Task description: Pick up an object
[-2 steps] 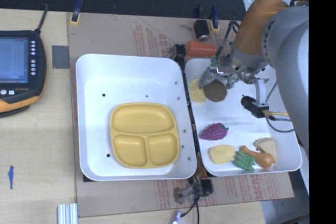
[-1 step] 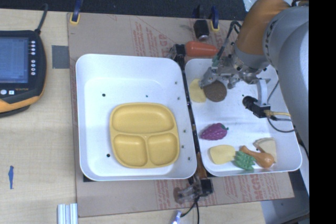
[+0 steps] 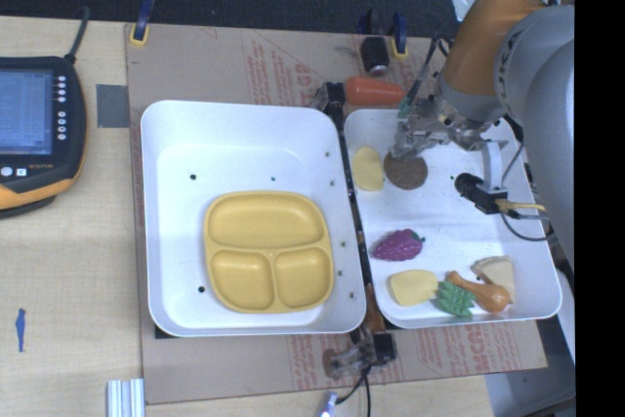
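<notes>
Near the far right of the bench [image 3: 88,239], in the right-hand white bin's [image 3: 532,312] far-left corner, our pincer [image 3: 408,144] sits over the round brown cookie-like disc [image 3: 406,173], maybe touching. We'd descend straight, centred, clear of the pale yellow lump [image 3: 368,168] just beside. Fingers: can't tell apart or together; nothing seen held.

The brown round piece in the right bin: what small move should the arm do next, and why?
Probably lower the hand straight down a little: it hangs just above the brown round piece, beside the pale yellow piece, and nothing shows between its fingers.
</notes>
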Robot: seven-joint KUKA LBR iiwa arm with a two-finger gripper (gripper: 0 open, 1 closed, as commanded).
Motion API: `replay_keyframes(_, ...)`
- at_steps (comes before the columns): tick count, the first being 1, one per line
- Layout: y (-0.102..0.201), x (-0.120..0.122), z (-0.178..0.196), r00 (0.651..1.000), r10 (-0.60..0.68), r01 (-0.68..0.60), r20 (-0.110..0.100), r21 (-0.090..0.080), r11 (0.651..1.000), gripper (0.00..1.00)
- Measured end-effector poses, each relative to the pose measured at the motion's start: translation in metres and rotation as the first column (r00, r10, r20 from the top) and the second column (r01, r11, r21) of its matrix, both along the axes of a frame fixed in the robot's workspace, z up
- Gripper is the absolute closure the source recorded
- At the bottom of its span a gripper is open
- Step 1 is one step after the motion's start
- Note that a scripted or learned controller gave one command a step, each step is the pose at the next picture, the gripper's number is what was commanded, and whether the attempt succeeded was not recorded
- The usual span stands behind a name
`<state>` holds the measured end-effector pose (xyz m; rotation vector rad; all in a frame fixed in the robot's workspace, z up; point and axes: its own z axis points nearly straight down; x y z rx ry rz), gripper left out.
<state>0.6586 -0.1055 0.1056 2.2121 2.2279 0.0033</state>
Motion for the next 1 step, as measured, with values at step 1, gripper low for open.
replay_keyframes(1, 0.0001, -0.0001, -0.0001, 1.000, 0.001, -0.001, 0.000, 0.000, 1.000, 0.00)
